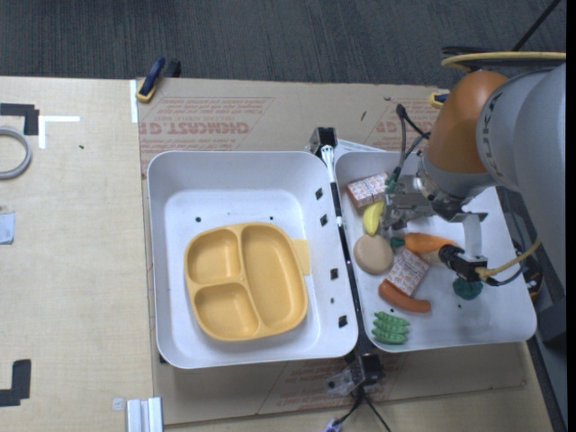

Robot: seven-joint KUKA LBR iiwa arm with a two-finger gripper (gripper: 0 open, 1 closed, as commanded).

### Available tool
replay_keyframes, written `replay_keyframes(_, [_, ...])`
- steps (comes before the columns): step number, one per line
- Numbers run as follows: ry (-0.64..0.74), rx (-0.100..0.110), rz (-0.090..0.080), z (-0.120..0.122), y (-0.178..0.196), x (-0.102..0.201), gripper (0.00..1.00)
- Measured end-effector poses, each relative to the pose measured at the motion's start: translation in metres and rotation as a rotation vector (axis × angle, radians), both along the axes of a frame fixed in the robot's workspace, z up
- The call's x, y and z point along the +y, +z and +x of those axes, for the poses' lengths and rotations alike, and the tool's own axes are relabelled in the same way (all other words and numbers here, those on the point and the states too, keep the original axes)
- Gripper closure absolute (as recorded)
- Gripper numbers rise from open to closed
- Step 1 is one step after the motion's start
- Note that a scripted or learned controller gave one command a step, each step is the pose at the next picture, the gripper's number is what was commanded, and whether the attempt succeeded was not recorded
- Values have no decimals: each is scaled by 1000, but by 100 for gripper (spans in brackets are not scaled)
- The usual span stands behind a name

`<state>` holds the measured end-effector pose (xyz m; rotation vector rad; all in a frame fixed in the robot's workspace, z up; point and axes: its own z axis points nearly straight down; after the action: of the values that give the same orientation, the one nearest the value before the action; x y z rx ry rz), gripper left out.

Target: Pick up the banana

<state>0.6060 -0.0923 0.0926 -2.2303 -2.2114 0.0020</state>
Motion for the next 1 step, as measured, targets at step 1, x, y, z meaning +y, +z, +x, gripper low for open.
replay_keyframes(1, [-1,-1,-1,0,10,-1,100])
